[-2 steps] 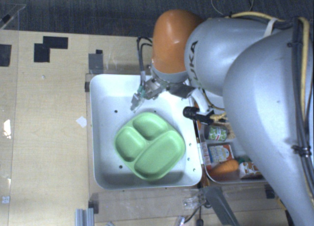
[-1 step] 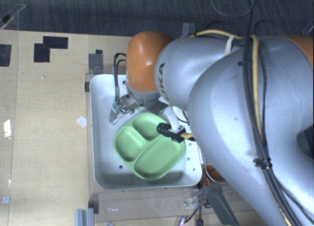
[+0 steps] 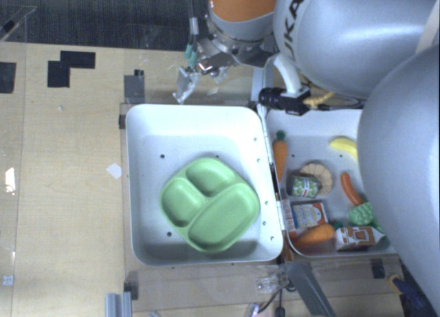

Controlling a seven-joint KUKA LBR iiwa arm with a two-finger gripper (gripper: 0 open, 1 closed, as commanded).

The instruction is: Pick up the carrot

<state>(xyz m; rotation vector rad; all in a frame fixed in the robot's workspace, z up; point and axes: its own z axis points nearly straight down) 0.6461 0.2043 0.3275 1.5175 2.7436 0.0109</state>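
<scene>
Left bin (image 3: 141,192) has loads of free floor. Only thing in it is a green tray (image 3: 210,203) w/ three compartments, sitting toward the middle/near side, turned at an angle. Bare white all around it, esp. along the far wall and left wall, so plenty of room to move there.

Gripper (image 3: 194,75) hangs above the far rim of the left bin, over the bench just past the bin edge, nothing between its fingers. Can't tell if they're spread or pressed together, too blurry and small from up here. Orange band and the big grey arm (image 3: 344,27) sit above it and cover the right bin's (image 3: 309,130) far-right corner and whole right side.

Carrot (image 3: 280,157) is in the right bin, tight against the left wall, right next to the divider between the two bins. Long axis runs far-to-near, basically parallel to that wall. Green top points to the far side, thin tip to the near side. Barely any room on its left, some bare floor on its right.

Rest of the right bin is crowded: a small can (image 3: 304,186) on a round cracker-looking thing, a red-white box (image 3: 309,212), an orange veg (image 3: 316,234) near the front rim, a carton (image 3: 357,237), a sausage (image 3: 351,189), a banana (image 3: 344,147).
</scene>
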